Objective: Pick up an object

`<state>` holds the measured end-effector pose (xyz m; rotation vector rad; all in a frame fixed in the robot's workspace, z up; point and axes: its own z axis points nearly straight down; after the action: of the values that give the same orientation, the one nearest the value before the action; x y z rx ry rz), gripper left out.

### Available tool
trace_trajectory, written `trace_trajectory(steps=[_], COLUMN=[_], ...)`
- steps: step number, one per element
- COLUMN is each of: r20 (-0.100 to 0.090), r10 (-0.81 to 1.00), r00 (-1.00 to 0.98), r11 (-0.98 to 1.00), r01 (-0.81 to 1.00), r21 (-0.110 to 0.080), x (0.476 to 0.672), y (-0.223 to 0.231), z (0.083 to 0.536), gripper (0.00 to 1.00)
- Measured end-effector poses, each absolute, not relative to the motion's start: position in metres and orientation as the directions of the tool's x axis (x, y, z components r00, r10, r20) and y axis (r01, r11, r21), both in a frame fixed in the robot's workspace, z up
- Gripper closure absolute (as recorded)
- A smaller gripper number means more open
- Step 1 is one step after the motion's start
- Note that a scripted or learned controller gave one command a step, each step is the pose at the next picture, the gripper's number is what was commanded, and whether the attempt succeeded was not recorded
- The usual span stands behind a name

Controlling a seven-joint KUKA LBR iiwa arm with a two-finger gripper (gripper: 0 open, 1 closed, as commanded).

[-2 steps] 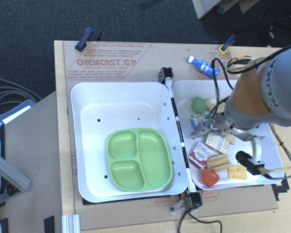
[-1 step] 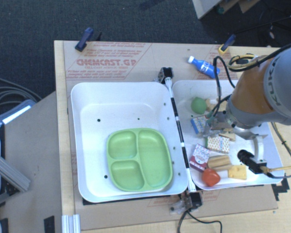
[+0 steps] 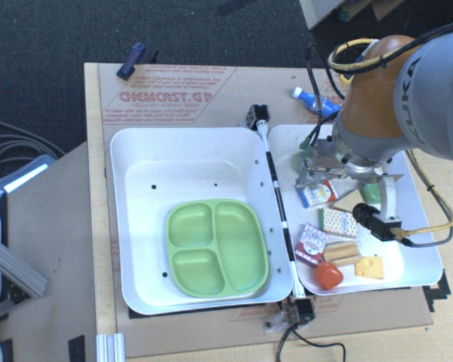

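Over the right bin point(image 3: 412, 259), the arm point(image 3: 377, 104) reaches in from the right and the gripper point(image 3: 317, 173) is low at the bin's far left part, near the divider between the bins. It sits directly above a small white carton point(image 3: 318, 195) with blue and orange print, at or almost at its top edge; contact not clear. How far the gripper is open cannot be told from this angle, and nothing can be seen held in it.

The carton lies on the right bin's floor. Just nearer the camera is a speckled packet point(image 3: 340, 222), then a pink-and-white packet point(image 3: 311, 242) touching a tan block point(image 3: 342, 253). A red tomato point(image 3: 328, 277) is at the near edge and a yellow cheese wedge point(image 3: 370, 268) is beside it to the right. A green item point(image 3: 371, 193) is partly hidden behind the arm's hardware.

The left bin point(image 3: 181, 164) holds a green divided plate point(image 3: 215, 247), lying flat in its near half.

On the bench point(image 3: 166, 93), a blue tube point(image 3: 317, 101) lies behind the right bin and a dark blue clip point(image 3: 130, 61) lies at the far left corner.
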<state>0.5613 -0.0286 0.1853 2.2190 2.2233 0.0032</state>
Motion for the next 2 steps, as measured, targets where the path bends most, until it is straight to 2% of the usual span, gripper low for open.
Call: trace_trajectory(steps=[1, 2], r20=[-0.002, -0.001], r10=[1.000, 1.000], r00=[0.001, 0.000], r11=[-0.001, 0.000], r01=[1.000, 1.000], r21=[0.002, 0.002], x=[0.5593, 0.5593], y=[-0.1091, -0.1082], z=[0.2133, 0.2130], gripper=[1.00, 0.00])
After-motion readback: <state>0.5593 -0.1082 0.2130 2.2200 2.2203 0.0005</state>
